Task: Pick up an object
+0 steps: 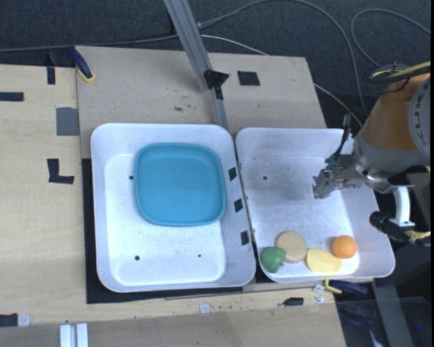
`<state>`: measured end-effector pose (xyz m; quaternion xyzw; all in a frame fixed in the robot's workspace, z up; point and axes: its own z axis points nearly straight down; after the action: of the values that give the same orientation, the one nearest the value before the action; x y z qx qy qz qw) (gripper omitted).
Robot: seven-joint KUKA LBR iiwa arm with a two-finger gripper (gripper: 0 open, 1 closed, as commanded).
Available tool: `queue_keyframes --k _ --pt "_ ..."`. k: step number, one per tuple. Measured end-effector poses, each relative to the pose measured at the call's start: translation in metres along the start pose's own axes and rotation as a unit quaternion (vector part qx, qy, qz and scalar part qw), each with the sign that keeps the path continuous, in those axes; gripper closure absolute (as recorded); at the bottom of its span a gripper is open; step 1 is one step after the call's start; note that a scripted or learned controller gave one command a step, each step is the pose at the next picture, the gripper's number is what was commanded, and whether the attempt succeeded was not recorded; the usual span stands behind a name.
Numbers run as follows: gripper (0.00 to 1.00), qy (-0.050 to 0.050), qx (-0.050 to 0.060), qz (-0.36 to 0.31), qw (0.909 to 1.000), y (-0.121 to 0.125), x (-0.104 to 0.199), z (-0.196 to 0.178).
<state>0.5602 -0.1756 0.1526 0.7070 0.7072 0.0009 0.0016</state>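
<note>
In the right bin (275, 157), several small objects line the front edge: a green one (273, 258), a beige round one (291, 246), a yellow one (322, 261) and an orange ball (343, 247). My gripper (324, 186) hangs over the right part of this bin, behind the objects and well apart from them. Nothing shows between its fingers. The grey arm with its orange band (394, 125) comes in from the right.
The left bin (116, 251) holds a blue square plate (179, 183). A grey metal pole (195, 45) slants down to the gap between the bins. Cables lie on the dark floor behind the bench.
</note>
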Motion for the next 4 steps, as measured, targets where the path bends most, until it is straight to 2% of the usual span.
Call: queue_keyframes --k 1,2,3,4 --pt "1.00 0.000 0.001 0.000 1.0000 -0.002 -0.008 -0.046" --pt "1.00 0.000 0.000 0.000 1.0000 0.009 -0.008 -0.098" --pt "1.00 0.000 0.001 0.000 1.0000 0.009 -0.008 -0.142" --pt "1.00 0.001 0.003 -0.002 1.0000 0.016 0.050 -0.124"
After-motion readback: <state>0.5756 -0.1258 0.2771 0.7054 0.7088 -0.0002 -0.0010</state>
